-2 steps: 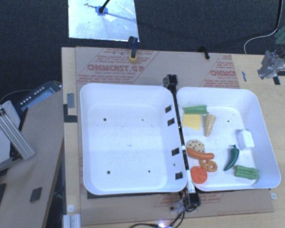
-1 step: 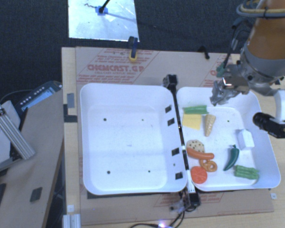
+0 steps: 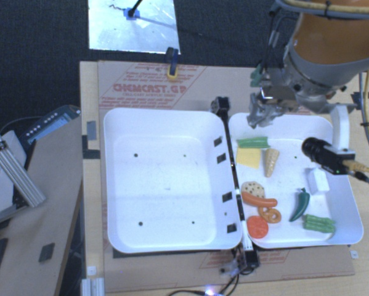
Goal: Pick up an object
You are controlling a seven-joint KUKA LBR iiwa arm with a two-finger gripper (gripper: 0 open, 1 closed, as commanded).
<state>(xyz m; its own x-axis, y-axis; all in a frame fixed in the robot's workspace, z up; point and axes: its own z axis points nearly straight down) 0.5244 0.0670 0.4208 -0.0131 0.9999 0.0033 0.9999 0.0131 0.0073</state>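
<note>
Presently your claw (image 3: 260,117) hangs over the far left corner of the right bin (image 3: 289,131), and from this slant you cannot tell whether it stands wide or narrow. Every thing you might pick lies in that bin.

Closest to the claw, just to its near side, a green bean pod (image 3: 252,142) lies crosswise. A yellow cheese wedge (image 3: 248,158) touches the pod's near side. Just right of the wedge you have a pale cone (image 3: 271,161) with its tip pointing near.

Follow the bin's left wall toward you and you meet a speckled cookie (image 3: 252,189). An orange sausage (image 3: 259,200) lies against its near edge. A pretzel (image 3: 271,214) sits just right of and near the sausage, and a red tomato slice (image 3: 257,227) lies in the near left corner.

Further right, a dark green chilli (image 3: 300,205) lies apart from the pretzel. A small white block (image 3: 318,181) sits just beyond it, and a bumpy green pod (image 3: 319,224) lies near the bin's near right corner.

The left bin (image 3: 166,184) lies side by side with the right one. Both rest on a cardboard sheet (image 3: 147,88) with red lettering, spread over the counter (image 3: 89,91).
</note>
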